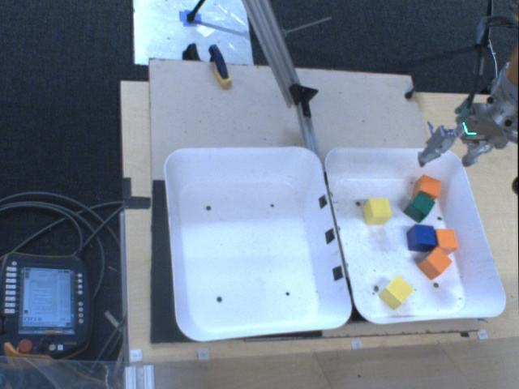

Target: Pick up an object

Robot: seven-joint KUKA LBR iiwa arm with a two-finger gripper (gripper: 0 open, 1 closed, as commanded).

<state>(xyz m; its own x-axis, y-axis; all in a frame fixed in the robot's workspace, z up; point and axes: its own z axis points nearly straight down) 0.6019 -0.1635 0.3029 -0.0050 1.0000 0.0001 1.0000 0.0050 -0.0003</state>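
The right bin [478, 241] holds several small blocks: a yellow one [376, 211], a green one [419, 207] with an orange one [427, 187] just behind it, a blue one [421, 237], two more orange ones [447, 239] [435, 262] and a second yellow one [396, 291]. My gripper [454, 150] hangs over the far right corner of that bin, above and behind the orange and green blocks. Its two fingers stand spread apart with nothing between them.
The left bin [174, 217] lies beside the right one. A slanted metal pole [272, 39] crosses the board behind the bins. A pendant [45, 302] with cables sits at the lower left, off the bench.
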